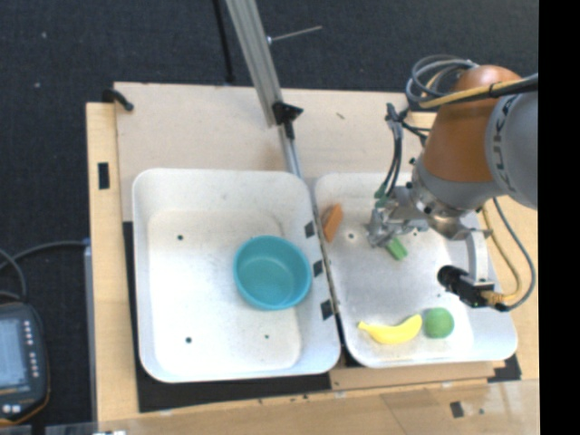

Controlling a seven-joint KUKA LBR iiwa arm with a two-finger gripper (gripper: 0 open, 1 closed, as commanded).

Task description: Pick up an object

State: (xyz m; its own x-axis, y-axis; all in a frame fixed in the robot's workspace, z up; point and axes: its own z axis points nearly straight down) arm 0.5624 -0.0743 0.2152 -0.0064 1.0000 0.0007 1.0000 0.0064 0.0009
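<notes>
Tool above green block, right bin.
The tool (pixel 391 234) sits over a small green block (pixel 397 249) that slants near-right; finger state cannot be told.

**One fixed camera, high above the bench**

A single camera looks down at a slant on the bench (pixel 208 125), far enough back to take in both white bins (pixel 159 198) whole and dark floor around them. The arm (pixel 471 143) enters from the right edge; the bins spread left and below its fingers (pixel 381 234).
</notes>
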